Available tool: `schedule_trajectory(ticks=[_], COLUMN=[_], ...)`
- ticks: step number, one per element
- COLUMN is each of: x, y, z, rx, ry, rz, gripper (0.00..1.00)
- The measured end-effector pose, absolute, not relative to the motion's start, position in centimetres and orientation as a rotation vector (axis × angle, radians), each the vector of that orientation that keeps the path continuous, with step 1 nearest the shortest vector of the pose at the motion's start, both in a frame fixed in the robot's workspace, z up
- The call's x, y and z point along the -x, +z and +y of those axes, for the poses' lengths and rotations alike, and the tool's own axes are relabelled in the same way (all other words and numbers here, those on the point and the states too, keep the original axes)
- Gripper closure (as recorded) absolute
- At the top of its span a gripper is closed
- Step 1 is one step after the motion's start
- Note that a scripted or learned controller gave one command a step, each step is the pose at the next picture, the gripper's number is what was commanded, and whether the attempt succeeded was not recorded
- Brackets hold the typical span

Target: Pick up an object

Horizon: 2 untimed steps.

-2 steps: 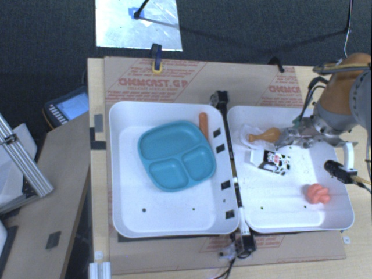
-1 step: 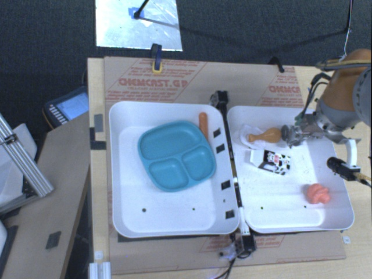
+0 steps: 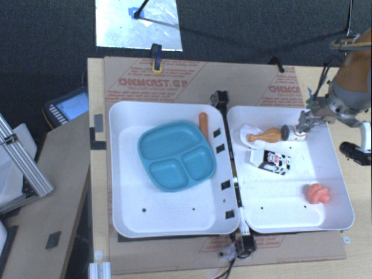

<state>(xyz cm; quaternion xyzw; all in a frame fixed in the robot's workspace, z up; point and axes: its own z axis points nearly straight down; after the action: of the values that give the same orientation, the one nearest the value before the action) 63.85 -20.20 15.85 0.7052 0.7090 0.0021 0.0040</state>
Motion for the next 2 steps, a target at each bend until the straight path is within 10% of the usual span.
schedule_trajectory(ticks=[2], x=[-63.8], y=[20.8], z=[-16.0], rx=[-2.211], ry=[0.003], rz=[2.229], gripper=[1.00])
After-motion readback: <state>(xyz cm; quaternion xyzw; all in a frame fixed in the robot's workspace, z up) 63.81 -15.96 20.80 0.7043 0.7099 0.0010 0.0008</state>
